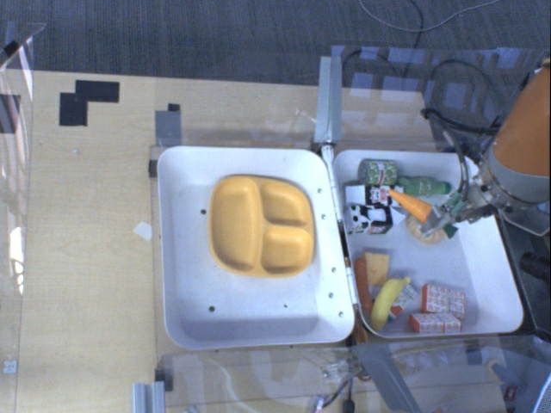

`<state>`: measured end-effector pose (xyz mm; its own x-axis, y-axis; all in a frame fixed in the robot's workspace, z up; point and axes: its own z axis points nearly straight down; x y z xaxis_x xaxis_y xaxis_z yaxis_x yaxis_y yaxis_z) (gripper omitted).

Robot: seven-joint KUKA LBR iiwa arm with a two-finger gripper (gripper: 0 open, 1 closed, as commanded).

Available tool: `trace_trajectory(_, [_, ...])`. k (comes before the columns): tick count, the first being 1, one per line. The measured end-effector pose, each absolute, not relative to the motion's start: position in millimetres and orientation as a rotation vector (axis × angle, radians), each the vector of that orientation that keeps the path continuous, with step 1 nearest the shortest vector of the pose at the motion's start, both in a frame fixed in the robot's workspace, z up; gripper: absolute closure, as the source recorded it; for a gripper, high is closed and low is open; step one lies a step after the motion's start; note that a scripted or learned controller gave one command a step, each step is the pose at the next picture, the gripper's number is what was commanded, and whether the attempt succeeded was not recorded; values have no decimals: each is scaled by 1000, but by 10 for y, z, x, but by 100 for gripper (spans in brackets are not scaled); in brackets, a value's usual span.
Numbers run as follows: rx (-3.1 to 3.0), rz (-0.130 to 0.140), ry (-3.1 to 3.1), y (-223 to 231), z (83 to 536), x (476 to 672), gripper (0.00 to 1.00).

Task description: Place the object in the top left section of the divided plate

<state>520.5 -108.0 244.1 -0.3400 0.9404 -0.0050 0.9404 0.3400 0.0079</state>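
Carrot appears to be the object targeted, judging from where the gripper is set: it lies in the right bin, at the far side, slanting from far-left to near-right, with its near-right end just beside the gripper tip. Whether it is gripped cannot be told; the tip is small and blurred, so the state of the jaws cannot be read.

The bench is laid out with the two bins side by side, so that a pick can be made from one and a placement in the other. In the left bin the yellow divided plate is set alone near the middle, and nothing is seen in its sections. Its far-left section, the target as judged, is well apart from the carrot, so a lift and a long carry leftward across the wall between the bins would be required.

The arm is brought in from the right and angled down toward the far part of the right bin. That bin is crowded: a green can and green bottle at the far edge, a black-and-white carton just left of the carrot, a tan disc beneath the gripper tip, a banana and red boxes nearer. A neighbour could be dragged along in so tight a cluster.
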Motion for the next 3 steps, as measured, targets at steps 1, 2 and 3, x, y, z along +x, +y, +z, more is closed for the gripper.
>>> trace_trajectory(1, [1438,5,2786,-243,2083,6117,100])
trace_trajectory(2, [1330,8,2835,18,3246,6184,100])
trace_trajectory(3, [1297,6,2855,775,2846,6350,100])
